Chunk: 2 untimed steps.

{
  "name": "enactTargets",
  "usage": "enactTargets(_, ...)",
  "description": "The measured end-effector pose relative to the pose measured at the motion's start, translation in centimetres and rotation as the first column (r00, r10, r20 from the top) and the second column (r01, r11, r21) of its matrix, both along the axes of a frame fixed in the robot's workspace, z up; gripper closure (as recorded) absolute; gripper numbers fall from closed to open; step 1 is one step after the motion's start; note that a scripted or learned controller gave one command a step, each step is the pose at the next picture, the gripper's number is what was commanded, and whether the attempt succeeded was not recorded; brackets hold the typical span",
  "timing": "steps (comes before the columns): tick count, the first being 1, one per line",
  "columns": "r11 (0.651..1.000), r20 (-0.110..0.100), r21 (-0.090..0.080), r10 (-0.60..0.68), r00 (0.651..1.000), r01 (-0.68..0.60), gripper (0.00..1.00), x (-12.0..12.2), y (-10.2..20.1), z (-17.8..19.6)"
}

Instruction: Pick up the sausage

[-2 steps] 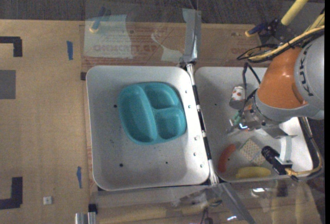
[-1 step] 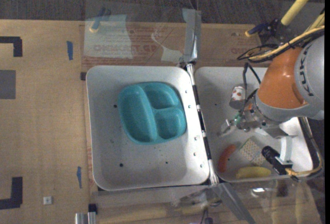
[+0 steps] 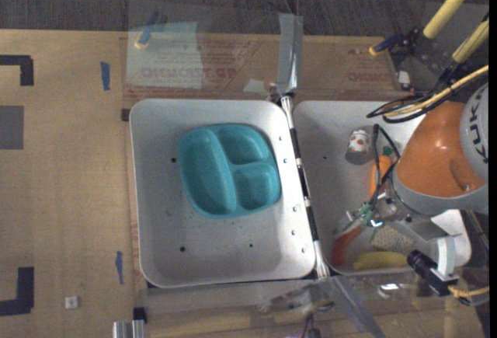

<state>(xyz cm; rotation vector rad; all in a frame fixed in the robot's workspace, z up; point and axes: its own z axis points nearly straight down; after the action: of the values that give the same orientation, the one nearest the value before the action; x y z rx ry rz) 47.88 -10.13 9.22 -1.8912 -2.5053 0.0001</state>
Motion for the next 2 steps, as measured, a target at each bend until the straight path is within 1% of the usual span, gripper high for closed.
enactTargets(1, 1.000, 0.003, -0.001, -0.006, 1.000, 0.006, 1.00, 0.02, -0.24, 0.97)
enactTargets(2, 1.000, 0.003, -0.001, -0.006, 1.000, 0.006, 0.00, 0.02, -0.24, 0.96)
